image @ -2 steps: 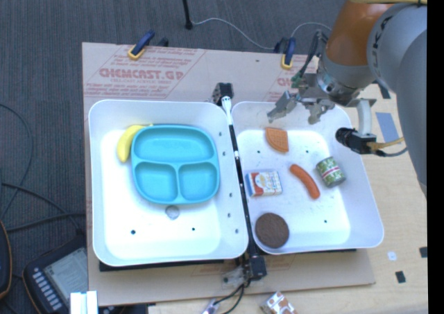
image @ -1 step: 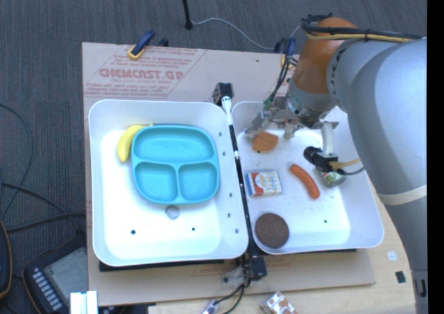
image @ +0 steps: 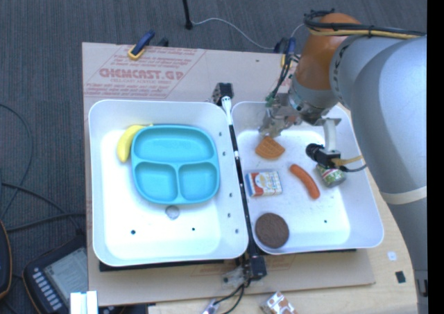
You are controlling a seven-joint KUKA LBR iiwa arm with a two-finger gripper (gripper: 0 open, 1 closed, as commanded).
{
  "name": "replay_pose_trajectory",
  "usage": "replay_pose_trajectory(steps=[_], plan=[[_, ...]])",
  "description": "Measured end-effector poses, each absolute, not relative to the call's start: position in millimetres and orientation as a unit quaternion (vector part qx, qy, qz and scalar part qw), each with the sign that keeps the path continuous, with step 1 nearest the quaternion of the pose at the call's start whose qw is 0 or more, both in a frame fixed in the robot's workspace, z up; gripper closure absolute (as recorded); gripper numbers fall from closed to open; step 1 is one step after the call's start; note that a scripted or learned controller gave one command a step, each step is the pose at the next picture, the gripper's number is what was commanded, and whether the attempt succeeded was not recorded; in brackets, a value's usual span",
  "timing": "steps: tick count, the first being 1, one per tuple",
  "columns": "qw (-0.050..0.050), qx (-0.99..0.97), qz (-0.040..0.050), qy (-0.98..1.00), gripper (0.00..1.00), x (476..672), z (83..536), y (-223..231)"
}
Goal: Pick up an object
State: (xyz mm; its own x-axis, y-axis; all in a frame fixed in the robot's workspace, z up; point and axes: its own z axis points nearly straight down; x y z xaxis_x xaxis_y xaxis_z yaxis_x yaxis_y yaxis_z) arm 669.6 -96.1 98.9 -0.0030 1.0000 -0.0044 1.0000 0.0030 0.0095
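Two bins, the gripper [image: 275, 124] low over the far part of the right bin [image: 361, 226].

A waffle [image: 270, 147] lies in the right bin just below the fingertips, touching or nearly so; whether the fingers are parted or closed cannot be told. A sausage [image: 305, 180] lies to the near right of it, its long axis running from far left to near right. A carton [image: 264, 183] and a brown disc [image: 272, 229] lie nearer. The left bin [image: 111, 229] holds a blue tray [image: 175, 164] and a banana [image: 126, 141].
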Motion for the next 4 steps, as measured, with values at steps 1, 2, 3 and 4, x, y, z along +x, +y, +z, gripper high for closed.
replay_pose_trajectory(steps=[1, 2, 3, 4], plan=[[0.005, 0.706, 0.0016, 0.708, 0.00, 669.4, 99, -96], [0.003, 0.707, 0.0013, 0.707, 0.00, 604.5, 88, -101], [0.004, 0.707, 0.0028, 0.707, 1.00, 605.8, 99, -101], [0.004, 0.707, 0.0027, 0.707, 0.00, 605.7, 99, -101]])
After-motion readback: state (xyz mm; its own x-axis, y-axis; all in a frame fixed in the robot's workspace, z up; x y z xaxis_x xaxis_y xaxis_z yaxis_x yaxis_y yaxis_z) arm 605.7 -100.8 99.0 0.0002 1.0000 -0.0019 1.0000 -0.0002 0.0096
